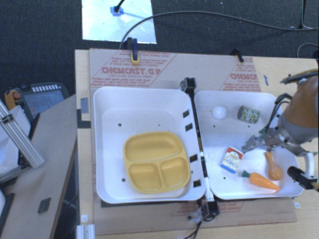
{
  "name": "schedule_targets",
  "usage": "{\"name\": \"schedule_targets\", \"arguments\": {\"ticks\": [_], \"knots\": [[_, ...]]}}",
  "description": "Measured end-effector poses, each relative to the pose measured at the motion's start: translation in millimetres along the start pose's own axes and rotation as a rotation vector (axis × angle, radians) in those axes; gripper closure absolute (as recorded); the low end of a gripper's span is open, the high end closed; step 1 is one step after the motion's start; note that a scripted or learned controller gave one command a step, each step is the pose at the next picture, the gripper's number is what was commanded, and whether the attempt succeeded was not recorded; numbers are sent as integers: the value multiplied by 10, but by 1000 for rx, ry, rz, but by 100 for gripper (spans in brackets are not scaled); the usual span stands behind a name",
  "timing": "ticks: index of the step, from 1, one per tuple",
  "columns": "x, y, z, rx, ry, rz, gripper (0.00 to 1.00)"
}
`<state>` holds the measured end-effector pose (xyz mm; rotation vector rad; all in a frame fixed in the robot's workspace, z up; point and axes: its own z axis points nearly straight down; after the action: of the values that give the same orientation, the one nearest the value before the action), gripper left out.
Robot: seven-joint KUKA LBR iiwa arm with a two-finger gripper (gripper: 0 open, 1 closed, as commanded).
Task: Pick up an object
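lowest in view, orange carrot [261,181] lies in the right bin [214,133], beside a tan drumstick-shaped toy [273,166]. gripper [256,142] hangs just above them, near the small carton [231,159]; its grip state can't be made out, nothing visibly held.

A wooden bench [279,68] stands on dark carpet [40,29], a shiny metal sheet [117,14] lying beyond it.
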<state>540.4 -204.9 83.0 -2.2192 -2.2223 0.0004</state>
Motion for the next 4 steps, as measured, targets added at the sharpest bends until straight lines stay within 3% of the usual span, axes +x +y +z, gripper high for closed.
{"name": "schedule_targets", "arguments": {"ticks": [1,4], "knots": [[-8,12,-124,-4,-2,0,100],[78,146,-1567,-7,-3,-4,100]]}}
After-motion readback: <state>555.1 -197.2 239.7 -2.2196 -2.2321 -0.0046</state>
